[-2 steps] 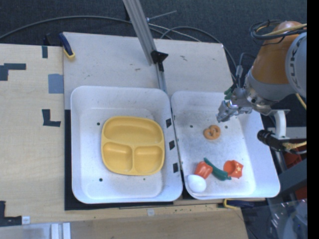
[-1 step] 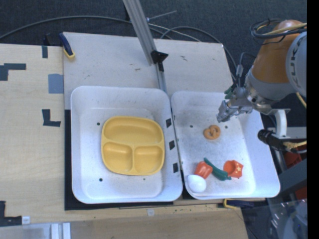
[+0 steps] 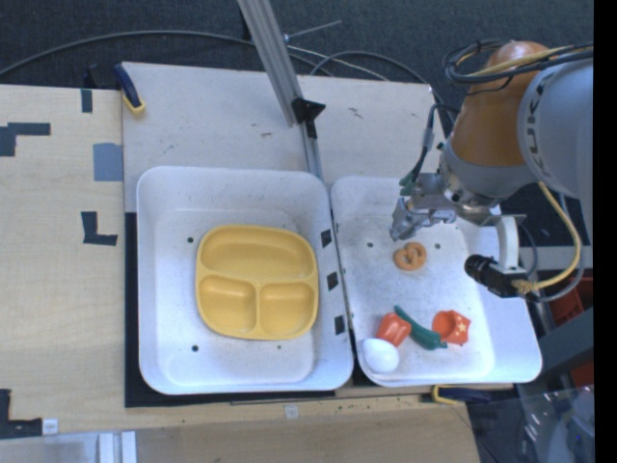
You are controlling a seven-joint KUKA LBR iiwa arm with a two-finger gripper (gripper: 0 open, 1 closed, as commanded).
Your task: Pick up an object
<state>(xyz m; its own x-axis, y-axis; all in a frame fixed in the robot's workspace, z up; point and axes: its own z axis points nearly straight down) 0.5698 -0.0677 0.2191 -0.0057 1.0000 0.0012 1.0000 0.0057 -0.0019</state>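
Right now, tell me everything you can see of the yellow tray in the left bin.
The yellow tray is a rounded, plastic-looking plate with three sunken compartments: one long one along the far side and two smaller ones on the near side. It lies flat, right side up, roughly in the middle of the left bin, resting on the bin's floor. Nothing lies in it or touches it.

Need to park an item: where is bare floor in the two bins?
Left bin: bare strips around the yellow tray, widest along the far wall. Right bin: bare in the middle, between the pretzel-shaped piece and the near cluster. Crowded near the front: white egg, orange pieces, and around the gripper.
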